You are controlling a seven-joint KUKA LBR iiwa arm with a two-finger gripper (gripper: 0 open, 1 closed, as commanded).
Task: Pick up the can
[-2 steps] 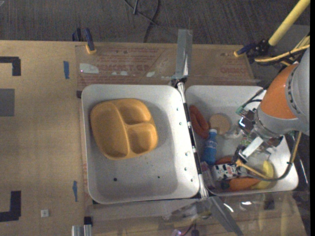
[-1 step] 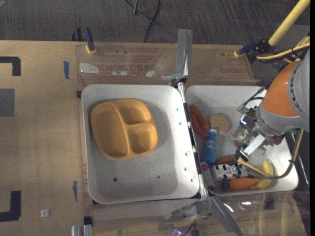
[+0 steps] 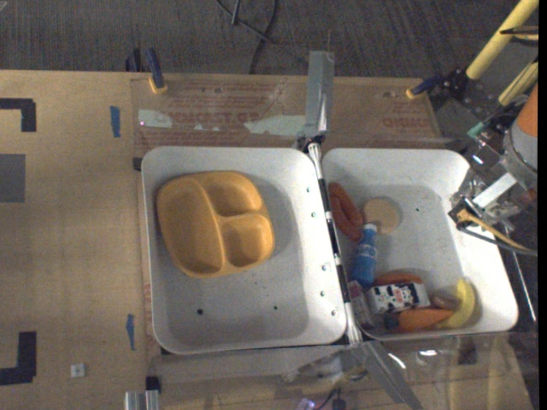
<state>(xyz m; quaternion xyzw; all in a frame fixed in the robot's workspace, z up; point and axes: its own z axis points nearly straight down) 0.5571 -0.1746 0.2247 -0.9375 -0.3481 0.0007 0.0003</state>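
Arm point(image 3: 523, 148) enters from the right edge, grey wrist with an orange patch above it, and hangs over the right rim of the right bin point(image 3: 427, 171). Gripper point(image 3: 479, 209) sits just at that rim with cables looped around it. Too cluttered and blurred there, so I cannot tell if the claw is wide or narrow; nothing is visibly held.

Bench point(image 3: 68, 229) is a flat tan wooden board with black corner marks and small strips of blue tape point(image 3: 115, 120). Beyond it is dark grey carpet with black cables point(image 3: 244, 2). Yellow poles point(image 3: 513, 28) slant in at the top right.

Left bin point(image 3: 231, 314) is white, shallow, with rounded corners, and touches the right bin along a metal seam. In it lies a yellow plate point(image 3: 215, 222), smooth plastic, three compartments, in the upper left part.

The can point(image 3: 382, 214) appears to be the round tan disc in the upper middle of the right bin, seen end-on and well apart from the gripper. Beside it on the left is a red sausage point(image 3: 346, 210). Just below is a blue bottle point(image 3: 366, 254), standing tilted. At the bin's near edge are a black-and-white carton point(image 3: 397, 297), an orange carrot point(image 3: 419, 319) and a yellow banana point(image 3: 464, 301), clustered together.
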